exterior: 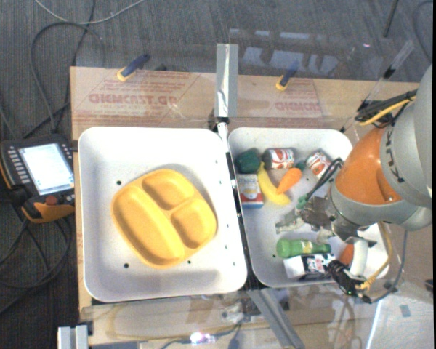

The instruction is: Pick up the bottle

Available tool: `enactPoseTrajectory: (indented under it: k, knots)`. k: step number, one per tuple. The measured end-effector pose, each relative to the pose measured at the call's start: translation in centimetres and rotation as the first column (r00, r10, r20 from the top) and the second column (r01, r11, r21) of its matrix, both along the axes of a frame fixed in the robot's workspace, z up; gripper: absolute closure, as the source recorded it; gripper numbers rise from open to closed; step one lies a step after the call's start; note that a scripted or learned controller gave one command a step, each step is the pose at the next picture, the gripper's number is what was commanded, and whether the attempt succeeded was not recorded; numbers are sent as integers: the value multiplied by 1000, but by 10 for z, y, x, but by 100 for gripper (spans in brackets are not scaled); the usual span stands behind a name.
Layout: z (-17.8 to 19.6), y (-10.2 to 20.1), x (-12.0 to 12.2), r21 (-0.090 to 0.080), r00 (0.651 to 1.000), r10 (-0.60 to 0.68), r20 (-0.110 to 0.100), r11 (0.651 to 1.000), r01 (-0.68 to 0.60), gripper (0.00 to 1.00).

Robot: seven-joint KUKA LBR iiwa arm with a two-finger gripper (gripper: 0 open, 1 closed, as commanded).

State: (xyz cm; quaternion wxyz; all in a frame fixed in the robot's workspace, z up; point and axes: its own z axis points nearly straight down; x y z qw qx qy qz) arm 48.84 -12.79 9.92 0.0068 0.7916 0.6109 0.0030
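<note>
My arm (381,169) comes in from the right, grey with a big orange band, and it hangs over the right bin (334,138). My pincer (305,217) is low in that bin, near the middle of it. I see grey metal parts there, but I cannot tell if my pincer is apart or together. Nothing shows between its tips.

The bottle (303,248) is green and lies on its side near the front of the right bin, just below my pincer. I cannot tell if my pincer touches it. Right under the bottle lies a white packet (309,266) with dark print.

At the back of the right bin there is a dark green thing (248,160) in the left corner. Beside it lies a red and white can (280,157), and a second can (318,163) lies further right, close to my arm. An orange carrot (289,179) lies tilted below the first can. A yellow banana (269,188) lies next to the carrot. A small box (248,189) lies by the left wall.

The left bin (102,151) holds a yellow tray (165,216) with three parts. Both bins sit side by side on the desk (94,97). On the floor to the left lies a hand controller with a screen (42,169).
</note>
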Motion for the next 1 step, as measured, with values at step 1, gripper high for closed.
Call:
enactPoseTrajectory:
  k: [1]
  knots:
    - [-9, 28, 0, 1, 968, -252, 5, 968, 252, 0]
